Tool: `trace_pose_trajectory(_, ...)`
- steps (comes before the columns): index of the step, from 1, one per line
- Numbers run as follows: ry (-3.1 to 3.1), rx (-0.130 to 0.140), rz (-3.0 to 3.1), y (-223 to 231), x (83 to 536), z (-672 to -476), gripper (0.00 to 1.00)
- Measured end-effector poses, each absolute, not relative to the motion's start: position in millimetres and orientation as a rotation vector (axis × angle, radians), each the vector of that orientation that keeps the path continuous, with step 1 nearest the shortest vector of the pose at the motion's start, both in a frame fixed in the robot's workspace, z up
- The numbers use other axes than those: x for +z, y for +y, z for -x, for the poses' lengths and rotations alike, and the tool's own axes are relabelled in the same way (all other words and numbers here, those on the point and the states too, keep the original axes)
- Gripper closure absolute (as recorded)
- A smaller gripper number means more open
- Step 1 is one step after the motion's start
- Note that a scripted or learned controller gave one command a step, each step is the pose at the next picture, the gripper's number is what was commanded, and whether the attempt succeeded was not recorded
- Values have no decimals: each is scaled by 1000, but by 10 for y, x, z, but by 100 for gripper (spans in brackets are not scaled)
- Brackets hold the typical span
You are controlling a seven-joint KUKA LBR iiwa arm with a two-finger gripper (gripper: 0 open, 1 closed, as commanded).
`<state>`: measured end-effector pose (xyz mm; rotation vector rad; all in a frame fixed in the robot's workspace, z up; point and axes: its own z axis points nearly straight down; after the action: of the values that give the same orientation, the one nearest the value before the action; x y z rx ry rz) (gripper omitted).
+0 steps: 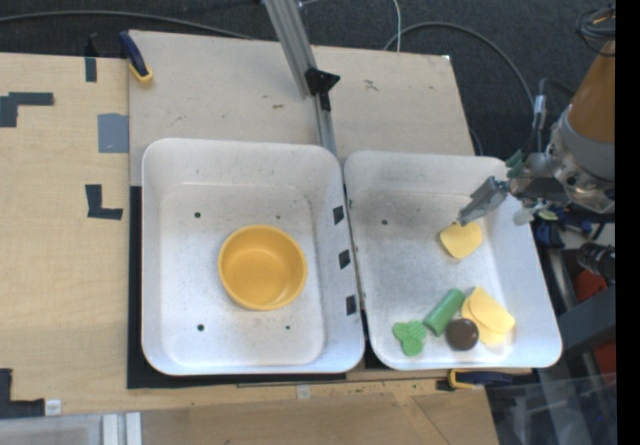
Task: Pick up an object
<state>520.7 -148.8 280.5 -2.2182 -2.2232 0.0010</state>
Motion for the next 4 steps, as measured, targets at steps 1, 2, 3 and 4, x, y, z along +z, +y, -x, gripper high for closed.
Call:
trace_pose_trajectory(1,-2223,1,2219,-1489,2806,-5206,0)
trace_pose_trajectory(2,-2220,5,2217,-1452,2367,-5180,0)
trace_pose_trajectory(3,-2217,7,2217,-1546,1825,-5142,0)
trace_pose_trajectory(4,-2218,7,2216,-1541,1225,-5213,0)
